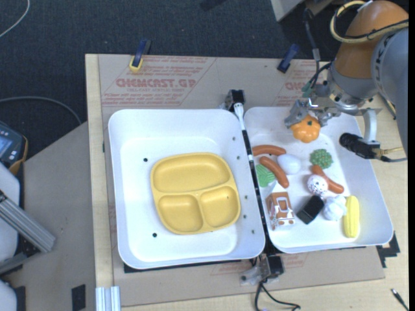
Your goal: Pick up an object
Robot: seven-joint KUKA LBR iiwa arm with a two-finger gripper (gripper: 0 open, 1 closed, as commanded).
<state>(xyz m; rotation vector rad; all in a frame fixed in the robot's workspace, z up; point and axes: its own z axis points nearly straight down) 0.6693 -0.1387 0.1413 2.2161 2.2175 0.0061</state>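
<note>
Orange toy fruit [306, 130] is sitting at the far end of the right bin [369, 229], with the gripper [310, 111] hanging right over it, fingers closing on its top. Nearer are lying 2 toy sausages [270, 161], a broccoli piece [320, 157] and a yellow corn cob [351, 217]; a yellow 3-compartment tray [194, 192] is occupying the left bin [130, 141].

Yellow divided tray [194, 193] lies in left bin [123, 173].
</note>
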